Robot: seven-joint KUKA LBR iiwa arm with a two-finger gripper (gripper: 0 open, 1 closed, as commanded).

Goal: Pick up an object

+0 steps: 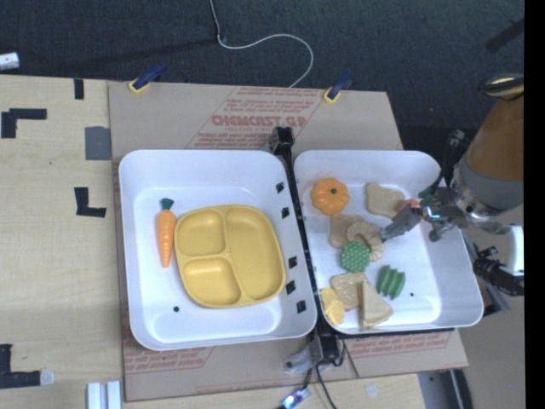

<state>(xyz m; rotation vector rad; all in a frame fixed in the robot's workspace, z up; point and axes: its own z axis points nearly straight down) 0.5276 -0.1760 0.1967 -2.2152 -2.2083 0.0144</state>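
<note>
Fingers' state: cannot tell (too small, dark). Left bin: carrot, yellow divided plate. Right bin: orange pumpkin, green round piece, tan pieces; gripper above these.

Dark carpet (white cable trailing); cardboard sheet on wooden bench.

Carrot left of tray, left bin.

bins: glossy white plastic | tray: matt yellow plastic
</note>
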